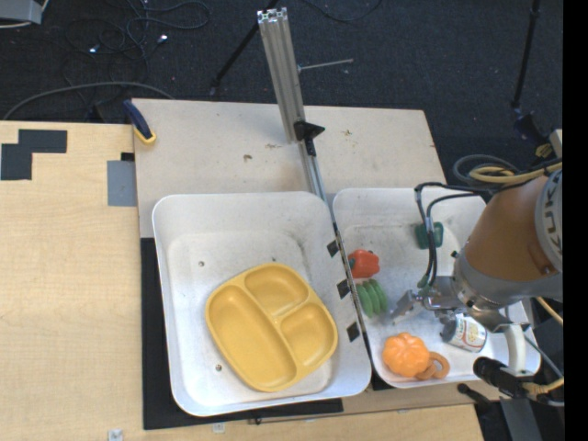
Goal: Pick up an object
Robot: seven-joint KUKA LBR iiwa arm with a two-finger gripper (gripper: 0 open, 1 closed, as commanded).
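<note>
Closing on the green toy [371,297] should be done squarely; it lies just below the red toy [365,264], at the right bin's [386,200] left wall. The claw [404,306] is poised beside it, its opening cannot be told.

A divided plate [270,325] lies in the left bin [175,237]; toys [370,296] lie in the right bin [386,211].

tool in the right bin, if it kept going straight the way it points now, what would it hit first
The tool points toward the view's left, low in the right bin. The green toy lies first in that line, just ahead of the tips. Depth is unclear from this slant, so it might pass above it and meet the bin wall instead.
</note>
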